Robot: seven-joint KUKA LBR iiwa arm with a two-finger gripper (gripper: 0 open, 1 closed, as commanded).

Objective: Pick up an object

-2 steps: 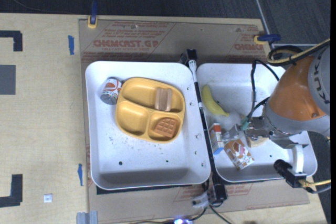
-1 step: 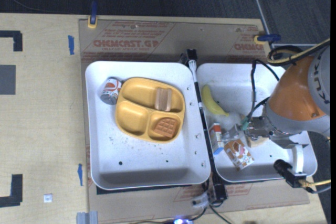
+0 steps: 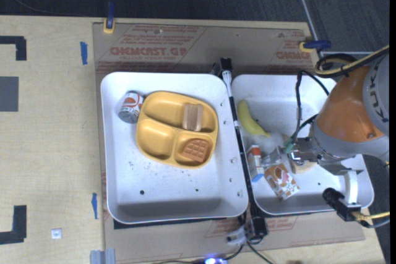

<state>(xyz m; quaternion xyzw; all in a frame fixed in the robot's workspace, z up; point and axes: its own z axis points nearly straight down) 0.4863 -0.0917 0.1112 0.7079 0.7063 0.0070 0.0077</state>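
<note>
Camera view: the gripper point(image 3: 291, 154) hangs low in the right bin point(image 3: 309, 207), just above the snack packet point(image 3: 279, 180), poised for a grab; its grip I cannot tell.

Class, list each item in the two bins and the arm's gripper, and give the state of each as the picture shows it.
Yellow divided tray: flat in left bin, holding food pieces.
Can: on its side, against the tray.
Banana: lying in right bin, unpeeled.
Snack packet: lying flat, below the gripper.
Gripper: low over right bin; grasp unclear.
</note>
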